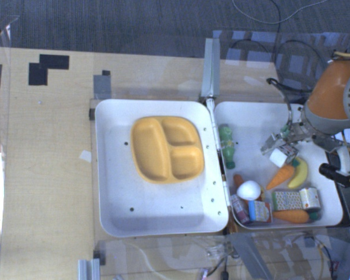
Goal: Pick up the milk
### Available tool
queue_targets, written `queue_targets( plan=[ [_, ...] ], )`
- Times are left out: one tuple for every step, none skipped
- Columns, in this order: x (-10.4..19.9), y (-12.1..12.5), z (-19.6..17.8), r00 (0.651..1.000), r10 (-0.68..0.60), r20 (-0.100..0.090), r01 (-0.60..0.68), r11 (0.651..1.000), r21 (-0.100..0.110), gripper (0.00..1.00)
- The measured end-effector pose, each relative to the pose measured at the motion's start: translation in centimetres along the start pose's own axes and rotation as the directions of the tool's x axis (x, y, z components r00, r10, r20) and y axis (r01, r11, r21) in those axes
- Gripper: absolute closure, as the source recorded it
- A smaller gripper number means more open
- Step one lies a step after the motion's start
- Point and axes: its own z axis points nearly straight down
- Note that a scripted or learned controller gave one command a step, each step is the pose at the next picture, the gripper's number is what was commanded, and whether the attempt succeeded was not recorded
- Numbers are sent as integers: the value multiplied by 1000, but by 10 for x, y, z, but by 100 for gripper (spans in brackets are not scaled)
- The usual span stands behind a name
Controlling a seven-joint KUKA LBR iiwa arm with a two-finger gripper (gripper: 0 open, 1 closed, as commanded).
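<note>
The milk (296, 200) is a small carton lying on its side near the front right of the right bin (254, 124). It rests between a carrot (280, 178) and a second orange vegetable (290, 216). My gripper (280, 148) hangs over the bin's right middle, farther back than the milk, just beyond the carrot's top and a banana (299, 174). Its fingers stand apart and nothing is held between them. A small white piece (278, 157) shows right under the fingertips.
The right bin also holds a green bottle (226, 144) by its left wall, a white egg (249, 189) and a small box (254, 210) at the front left. A yellow divided plate (166, 147) lies in the left bin (114, 174). Cables run behind the right bin.
</note>
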Motion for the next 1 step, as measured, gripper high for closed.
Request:
queue_targets(
  plan=[
    [33,-20,-21,997,-82,-11,83,996,16,0]
  ],
)
